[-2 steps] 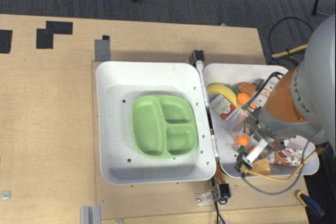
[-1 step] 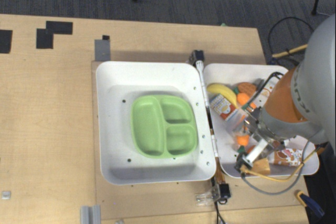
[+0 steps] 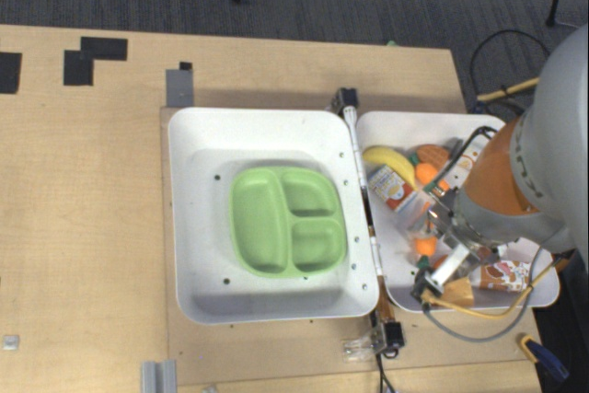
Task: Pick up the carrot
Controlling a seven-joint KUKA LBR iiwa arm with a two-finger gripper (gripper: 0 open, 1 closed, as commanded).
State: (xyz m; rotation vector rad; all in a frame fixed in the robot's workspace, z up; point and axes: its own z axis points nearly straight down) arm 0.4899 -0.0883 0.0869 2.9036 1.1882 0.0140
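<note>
Reaching arm: grey with orange band, entering from right edge, bent low over right bin.
Gripper: lower middle of right bin, just beside carrot; opening cannot be told; nothing seen held.
Carrot: small orange piece, lower left part of right bin, partly hidden; identity judged, not certain.
Neighbours: banana, red-labelled packet, round orange item, all toward upper left of right bin.
Left bin: green divided plate.
Step in hand: probably final approach or grasp attempt; no lift evident.
Next move: centring over carrot, closing firmly, rising straight, clear of packet.
</note>
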